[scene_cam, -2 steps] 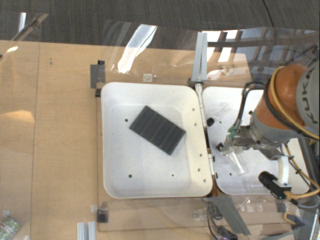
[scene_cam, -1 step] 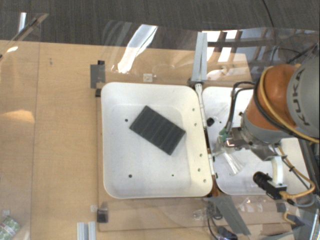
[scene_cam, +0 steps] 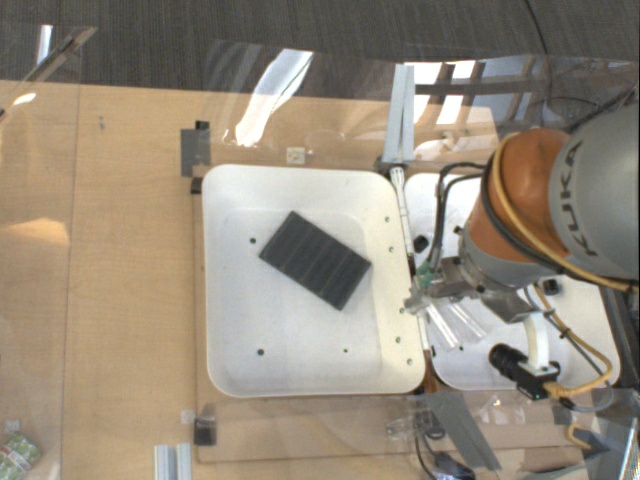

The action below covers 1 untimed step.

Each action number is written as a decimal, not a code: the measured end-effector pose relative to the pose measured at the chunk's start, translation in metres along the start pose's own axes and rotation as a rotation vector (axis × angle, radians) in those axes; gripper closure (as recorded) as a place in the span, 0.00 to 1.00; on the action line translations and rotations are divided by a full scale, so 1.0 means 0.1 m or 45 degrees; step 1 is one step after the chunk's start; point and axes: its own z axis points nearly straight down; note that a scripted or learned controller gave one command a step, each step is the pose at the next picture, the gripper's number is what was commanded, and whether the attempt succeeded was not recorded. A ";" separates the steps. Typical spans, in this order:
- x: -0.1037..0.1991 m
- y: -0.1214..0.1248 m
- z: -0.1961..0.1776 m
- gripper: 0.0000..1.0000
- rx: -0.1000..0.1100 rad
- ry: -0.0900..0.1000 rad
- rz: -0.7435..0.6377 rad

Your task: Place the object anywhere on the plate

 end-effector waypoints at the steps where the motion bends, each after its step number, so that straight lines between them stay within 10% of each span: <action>1: 0.24 0.04 0.00 1.00 0.001 0.000 -0.089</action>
